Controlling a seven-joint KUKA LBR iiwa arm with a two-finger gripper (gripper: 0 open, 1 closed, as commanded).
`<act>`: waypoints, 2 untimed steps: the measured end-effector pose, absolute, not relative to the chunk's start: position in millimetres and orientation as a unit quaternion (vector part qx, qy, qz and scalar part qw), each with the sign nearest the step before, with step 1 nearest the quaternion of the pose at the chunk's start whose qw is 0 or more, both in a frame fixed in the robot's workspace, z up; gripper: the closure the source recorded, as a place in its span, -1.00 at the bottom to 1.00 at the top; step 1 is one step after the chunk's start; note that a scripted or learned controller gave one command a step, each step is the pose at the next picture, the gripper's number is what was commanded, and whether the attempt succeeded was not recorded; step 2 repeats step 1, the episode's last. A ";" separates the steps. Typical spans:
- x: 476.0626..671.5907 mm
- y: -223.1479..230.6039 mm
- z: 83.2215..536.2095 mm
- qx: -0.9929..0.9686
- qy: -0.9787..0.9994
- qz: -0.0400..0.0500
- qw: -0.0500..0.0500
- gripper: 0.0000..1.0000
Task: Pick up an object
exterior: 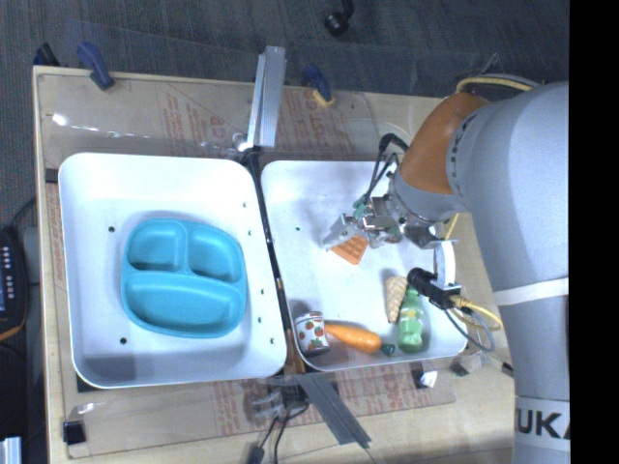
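I see the gripper low in the right bin, its fingers spread apart just above an orange wedge — touching or only near, I cannot tell. Below it lie an ice-cream cone, a green bottle, a carrot and a small can. Far left — a blue divided plate in the left bin.

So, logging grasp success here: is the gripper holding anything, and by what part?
Cannot be told: the gripper sits right at the orange wedge, but no grip shows.
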State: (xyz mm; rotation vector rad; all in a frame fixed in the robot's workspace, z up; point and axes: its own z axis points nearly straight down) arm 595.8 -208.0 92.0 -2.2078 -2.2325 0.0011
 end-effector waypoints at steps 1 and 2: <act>596.7 -206.2 102.2 -0.699 -0.715 0.001 0.001 1.00; 596.7 -206.2 102.2 -0.699 -0.715 0.001 0.001 1.00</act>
